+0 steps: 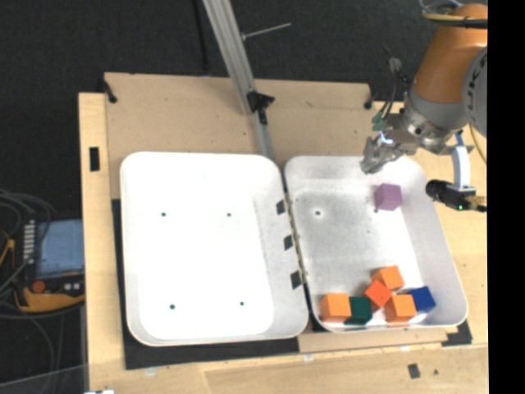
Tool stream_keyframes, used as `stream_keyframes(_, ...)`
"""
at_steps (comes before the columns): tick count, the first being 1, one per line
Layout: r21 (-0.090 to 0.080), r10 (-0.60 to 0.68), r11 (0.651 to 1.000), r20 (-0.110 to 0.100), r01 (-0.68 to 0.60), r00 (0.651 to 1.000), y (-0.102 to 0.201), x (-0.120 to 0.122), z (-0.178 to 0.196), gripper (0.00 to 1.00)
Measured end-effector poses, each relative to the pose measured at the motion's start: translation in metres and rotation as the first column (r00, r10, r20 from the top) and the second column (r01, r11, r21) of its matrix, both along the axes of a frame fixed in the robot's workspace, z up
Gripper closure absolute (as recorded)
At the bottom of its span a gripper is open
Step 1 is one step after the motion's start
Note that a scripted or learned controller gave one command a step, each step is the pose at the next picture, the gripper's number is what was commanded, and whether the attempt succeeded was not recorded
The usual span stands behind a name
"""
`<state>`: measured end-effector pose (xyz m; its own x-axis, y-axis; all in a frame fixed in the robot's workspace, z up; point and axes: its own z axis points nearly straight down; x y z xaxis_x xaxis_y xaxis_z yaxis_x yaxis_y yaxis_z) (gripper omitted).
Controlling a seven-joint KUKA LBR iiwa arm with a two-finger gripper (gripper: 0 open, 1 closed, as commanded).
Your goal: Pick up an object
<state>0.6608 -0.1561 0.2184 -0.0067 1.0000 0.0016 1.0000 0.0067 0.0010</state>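
Arm: grey with an orange band, it reaches in from the right over the far edge of the right bin (439,245).
Gripper (373,162): it hangs above the bin's far rim, just beyond the purple cube (388,196); whether it is released or clenched I cannot tell, and nothing shows between its tips.
Purple cube: it lies alone on the bin floor in the far part, apart from the gripper.
Near corner: three orange cubes (379,292), a dark green cube (360,308) and a blue cube (422,299) huddle together, touching.
Left bin (205,245): white, beside the right one.
Bench (94,220): pale wood under both bins.
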Motion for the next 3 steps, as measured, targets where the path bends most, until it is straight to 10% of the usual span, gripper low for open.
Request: stream_keyframes(3, -0.001, 0.000, 1.000, -0.002, 0.000, 1.000, 0.138, -0.062, 0.006, 1.00)
